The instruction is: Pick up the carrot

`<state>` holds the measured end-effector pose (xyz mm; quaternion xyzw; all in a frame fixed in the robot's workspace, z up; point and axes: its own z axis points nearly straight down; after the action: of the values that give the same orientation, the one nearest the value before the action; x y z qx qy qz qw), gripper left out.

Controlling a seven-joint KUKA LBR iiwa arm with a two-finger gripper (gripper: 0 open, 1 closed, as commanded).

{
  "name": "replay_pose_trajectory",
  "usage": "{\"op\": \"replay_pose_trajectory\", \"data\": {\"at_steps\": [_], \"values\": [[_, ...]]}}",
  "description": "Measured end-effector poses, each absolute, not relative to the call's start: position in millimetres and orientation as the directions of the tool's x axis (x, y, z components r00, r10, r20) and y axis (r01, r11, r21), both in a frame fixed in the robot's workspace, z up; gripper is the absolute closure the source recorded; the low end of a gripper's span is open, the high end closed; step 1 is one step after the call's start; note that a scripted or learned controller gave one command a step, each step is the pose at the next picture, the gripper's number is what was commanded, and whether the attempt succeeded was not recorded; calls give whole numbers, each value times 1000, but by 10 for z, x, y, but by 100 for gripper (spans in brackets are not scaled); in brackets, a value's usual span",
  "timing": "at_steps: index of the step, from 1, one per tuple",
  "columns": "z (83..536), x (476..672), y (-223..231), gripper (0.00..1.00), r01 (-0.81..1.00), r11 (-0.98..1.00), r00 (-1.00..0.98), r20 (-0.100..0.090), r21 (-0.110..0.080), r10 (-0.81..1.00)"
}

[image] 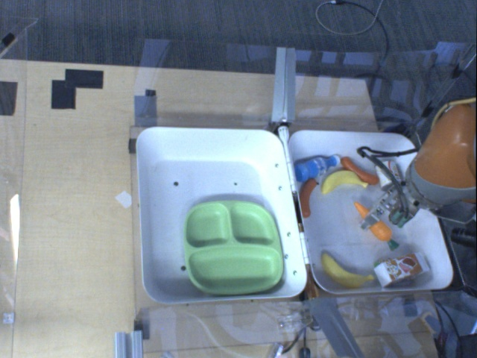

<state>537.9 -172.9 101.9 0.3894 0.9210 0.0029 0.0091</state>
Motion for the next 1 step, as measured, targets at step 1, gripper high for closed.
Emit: {"op": "replay_pose_trajectory", "data": {"at_steps": [1], "values": [[893,5740,-1244,100,732,682,-682,-11,11,732]]}}
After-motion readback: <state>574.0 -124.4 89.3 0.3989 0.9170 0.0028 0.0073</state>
